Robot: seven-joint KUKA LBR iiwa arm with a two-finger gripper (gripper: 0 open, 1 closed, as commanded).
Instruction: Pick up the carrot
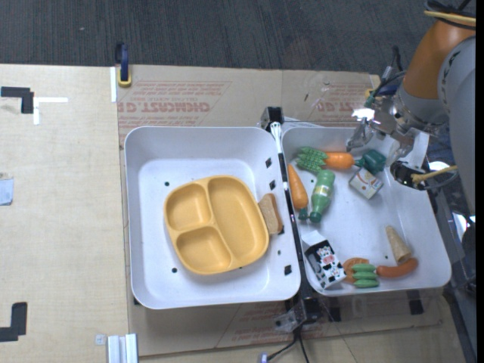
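Risk from here, as a judgement: the gripper (358, 138) is hovering at the far side of the right bin (432, 210) in a crowded spot, so a descent could be clipping the teal block (373, 161) or the small white box (367, 184) instead of the target, or just nudging the carrot (338, 159) sideways since it is lying flat and looking round and prone to rolling. A second orange piece (297, 186) is lying against the bin's left wall and looking much like a carrot too, so a grab on the wrong item is possible. Gripper opening: cannot tell whether it is apart or together, as the wrist is blocking the view; nothing is showing as held. It is sitting just right of and slightly beyond the carrot's orange tip, and contact is not clear. The carrot is lying across the far part of the right bin, its leafy green top (310, 157) pointing left. A green bottle (321, 195) is lying just nearer than it. Further out, a cone (397, 242), a sausage (398, 269), green beans (362, 274) and a small carton (324, 262) are sitting along the near side. The left bin (151, 165) is holding a yellow divided plate (249, 237) and a bread slice (270, 214).
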